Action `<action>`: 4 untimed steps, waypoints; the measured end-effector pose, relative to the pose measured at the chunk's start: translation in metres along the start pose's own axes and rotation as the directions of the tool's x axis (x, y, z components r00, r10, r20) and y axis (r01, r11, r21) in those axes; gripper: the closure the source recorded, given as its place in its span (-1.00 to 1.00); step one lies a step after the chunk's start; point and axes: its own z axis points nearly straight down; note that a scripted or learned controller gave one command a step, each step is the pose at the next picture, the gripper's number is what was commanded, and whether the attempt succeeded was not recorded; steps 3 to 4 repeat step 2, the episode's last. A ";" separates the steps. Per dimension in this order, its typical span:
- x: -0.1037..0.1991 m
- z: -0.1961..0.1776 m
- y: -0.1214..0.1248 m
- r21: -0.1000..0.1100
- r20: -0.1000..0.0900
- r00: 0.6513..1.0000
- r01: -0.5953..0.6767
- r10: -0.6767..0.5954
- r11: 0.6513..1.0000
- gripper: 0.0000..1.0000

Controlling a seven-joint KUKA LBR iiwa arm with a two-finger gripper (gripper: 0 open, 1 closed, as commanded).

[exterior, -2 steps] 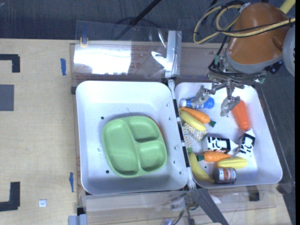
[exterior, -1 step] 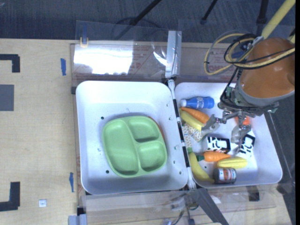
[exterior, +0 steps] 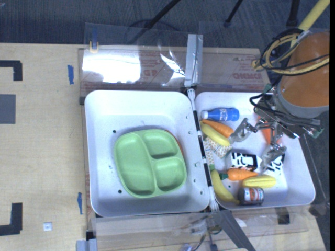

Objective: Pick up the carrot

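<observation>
The carrot [exterior: 243,175] is orange with a small green tip. It lies flat in the right bin [exterior: 303,184], near the front, between a black-and-white patterned item [exterior: 244,160] and a yellow banana [exterior: 259,182]. My gripper [exterior: 253,150] hangs over the middle of this bin, above and slightly behind the carrot. Its two fingers [exterior: 239,133] are spread apart, open, with nothing held between them. A second orange, carrot-like piece [exterior: 219,127] lies at the bin's left side beside a yellow banana [exterior: 214,136].
The right bin also holds a blue-labelled bottle [exterior: 222,114], a small can [exterior: 251,195] and another banana [exterior: 221,188] at the front left. The left bin [exterior: 99,119] bears a green divided plate [exterior: 151,162]. Cables hang around the arm's wrist [exterior: 282,51].
</observation>
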 end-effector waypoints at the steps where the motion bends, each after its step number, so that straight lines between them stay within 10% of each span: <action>1: -0.044 0.051 -0.030 0.000 0.002 0.993 0.120 -0.120 0.993 -1.00; 2: -0.007 0.107 -0.070 -0.003 -0.001 0.954 0.301 -0.301 0.954 -1.00; 4: -0.007 0.107 -0.070 -0.003 -0.001 0.954 0.301 -0.301 0.954 -1.00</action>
